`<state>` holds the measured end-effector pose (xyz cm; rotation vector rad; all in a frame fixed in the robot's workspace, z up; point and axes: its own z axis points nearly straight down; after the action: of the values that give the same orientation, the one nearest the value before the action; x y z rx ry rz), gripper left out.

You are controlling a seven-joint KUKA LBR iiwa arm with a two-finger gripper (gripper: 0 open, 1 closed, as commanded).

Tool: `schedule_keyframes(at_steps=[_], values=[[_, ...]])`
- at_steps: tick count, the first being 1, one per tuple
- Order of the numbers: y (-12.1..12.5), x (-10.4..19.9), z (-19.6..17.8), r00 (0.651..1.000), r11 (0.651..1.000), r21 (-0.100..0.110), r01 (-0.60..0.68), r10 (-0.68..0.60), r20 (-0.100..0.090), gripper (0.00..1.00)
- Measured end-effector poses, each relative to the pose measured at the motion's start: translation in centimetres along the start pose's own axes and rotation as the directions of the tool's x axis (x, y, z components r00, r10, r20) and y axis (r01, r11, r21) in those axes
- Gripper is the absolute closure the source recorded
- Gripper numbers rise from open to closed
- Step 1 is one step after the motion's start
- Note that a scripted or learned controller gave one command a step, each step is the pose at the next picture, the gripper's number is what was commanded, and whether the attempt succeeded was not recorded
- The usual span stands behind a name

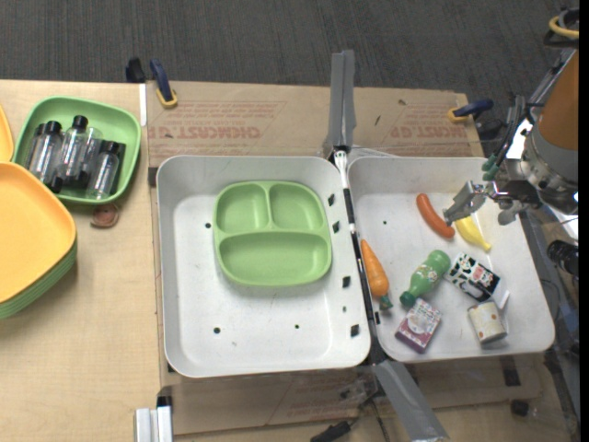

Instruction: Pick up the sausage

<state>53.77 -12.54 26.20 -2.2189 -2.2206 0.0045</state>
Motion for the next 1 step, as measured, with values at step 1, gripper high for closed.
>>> schedule_keyframes(at_steps=[1], values=[[4.01, 1.11, 6.23, 0.999, 0.999, 0.001, 0.053, -0.053, 0.0, 0.0]])
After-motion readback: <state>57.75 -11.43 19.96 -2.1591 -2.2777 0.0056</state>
